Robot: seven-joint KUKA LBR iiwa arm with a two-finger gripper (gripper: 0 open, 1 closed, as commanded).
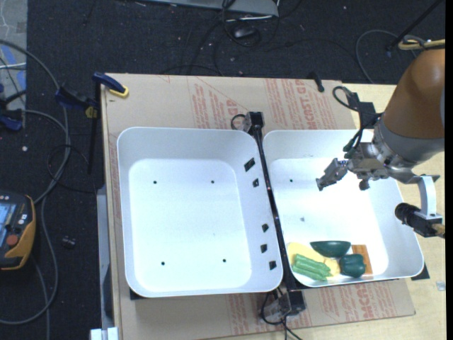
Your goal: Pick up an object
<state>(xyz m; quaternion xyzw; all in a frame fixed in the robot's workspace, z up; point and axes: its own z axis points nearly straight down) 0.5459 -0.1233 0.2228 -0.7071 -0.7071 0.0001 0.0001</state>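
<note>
Two white bins sit side by side, the left bin [187, 211] and the right bin [333, 204]. The gripper [331, 176] hangs over the right bin's upper middle, holding nothing. Low in that bin lie a green toy [311, 266], dark green bowl [330, 247], and small teal block [352, 264].

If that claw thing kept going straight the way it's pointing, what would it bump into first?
Probably the bare white floor of the right bin. The gripper points down and toward the left, well away from the green pieces at the bin's near edge. Its height is hard to judge.
</note>
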